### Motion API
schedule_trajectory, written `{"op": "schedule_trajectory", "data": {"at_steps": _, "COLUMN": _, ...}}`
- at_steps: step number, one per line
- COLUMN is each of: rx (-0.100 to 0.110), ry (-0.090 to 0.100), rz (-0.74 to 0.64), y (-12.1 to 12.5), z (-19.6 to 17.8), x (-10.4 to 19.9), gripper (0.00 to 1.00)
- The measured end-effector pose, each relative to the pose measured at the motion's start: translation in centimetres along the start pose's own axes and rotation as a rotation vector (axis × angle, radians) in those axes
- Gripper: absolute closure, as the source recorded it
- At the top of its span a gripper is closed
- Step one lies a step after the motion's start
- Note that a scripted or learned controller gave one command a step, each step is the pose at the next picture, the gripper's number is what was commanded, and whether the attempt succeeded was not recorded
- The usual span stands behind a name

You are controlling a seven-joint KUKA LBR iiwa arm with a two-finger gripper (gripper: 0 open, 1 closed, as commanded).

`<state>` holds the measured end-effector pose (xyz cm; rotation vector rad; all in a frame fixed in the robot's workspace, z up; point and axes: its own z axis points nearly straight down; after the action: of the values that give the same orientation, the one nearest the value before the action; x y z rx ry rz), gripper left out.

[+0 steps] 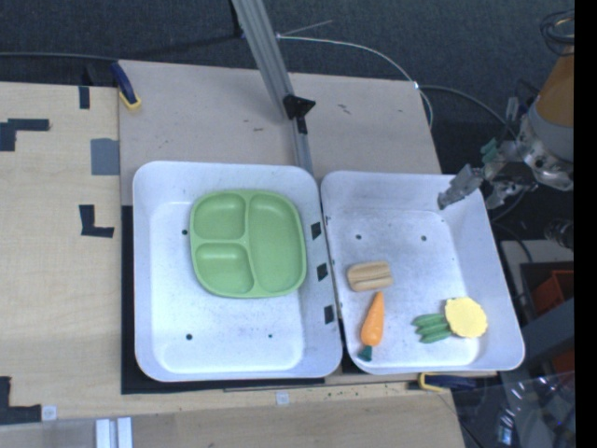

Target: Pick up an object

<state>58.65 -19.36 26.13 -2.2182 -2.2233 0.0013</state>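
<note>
In the camera view two white bins sit side by side on the desk (215,119); the left bin (159,325) holds a green divided plate (248,243), lying flat in its upper middle; the right bin (485,250) holds a tan bread roll (368,274) near its centre left, an orange carrot (373,319) just below the roll, and a yellow corn piece with green leaves (454,320) at lower right, well apart from the carrot; the hand (460,189) hangs at the right bin's upper right corner, over the rim; nothing is seen between its fingers, and whether they are spread or closed I cannot tell; the arm (555,110) enters from the right edge of the frame.
</note>
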Motion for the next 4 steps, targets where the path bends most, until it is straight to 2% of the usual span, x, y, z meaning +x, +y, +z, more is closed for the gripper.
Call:
{"op": "schedule_trajectory", "data": {"at_steps": 1, "rx": 0.0, "ry": 0.0, "rz": 0.0, "y": 0.0, "z": 0.0, "x": 0.0, "gripper": 0.0}}
{"op": "schedule_trajectory", "data": {"at_steps": 2, "rx": 0.004, "ry": 0.0, "rz": 0.0, "y": 0.7, "z": 4.9, "x": 0.5, "gripper": 0.0}}
{"op": "schedule_trajectory", "data": {"at_steps": 4, "rx": 0.001, "ry": 0.0, "rz": 0.0, "y": 0.3, "z": 13.5, "x": 0.4, "gripper": 0.0}}
